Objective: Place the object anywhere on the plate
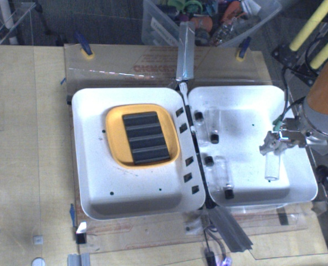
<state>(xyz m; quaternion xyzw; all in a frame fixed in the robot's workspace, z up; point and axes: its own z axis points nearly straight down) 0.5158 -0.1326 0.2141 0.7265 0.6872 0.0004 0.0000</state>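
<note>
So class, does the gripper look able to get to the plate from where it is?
Probably yes. The gripper sits over the right bin; the plate lies open in the left bin, though a divider stands between.

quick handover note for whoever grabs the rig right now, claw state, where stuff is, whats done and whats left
Claw: over the right side of the right bin, arm reaching in from the right. A small white cylinder hangs upright just below it; whether the claw actually grips it cannot be told at this angle.
Plate: the yellow plate sits in the left bin, with a dark ribbed block lying on it.
Done: the cylinder looks picked up or about to be.
Left: carry it across the divider and set it anywhere on the plate; check the grip first.
</note>
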